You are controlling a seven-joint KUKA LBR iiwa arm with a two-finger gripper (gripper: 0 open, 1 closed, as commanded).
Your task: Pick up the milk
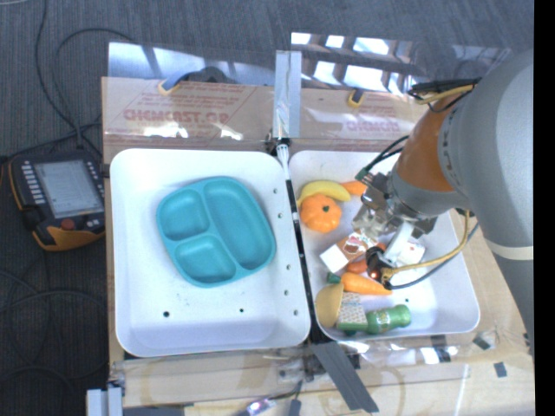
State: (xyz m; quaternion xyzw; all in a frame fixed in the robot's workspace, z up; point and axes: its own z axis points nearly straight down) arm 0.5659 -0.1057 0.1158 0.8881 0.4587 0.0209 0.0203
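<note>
One claw, grip state unclear, hovers above the milk.

Two bins sit side by side on the bench. The left bin holds a divided plate near its middle. In the right bin, a banana lies at the far left, a round fruit just near of it, the milk towards the middle, a carrot nearer, and a bottle nearest. The gripper sits just right of the milk. A handheld control pad lies on the floor, left of the bench.
</note>
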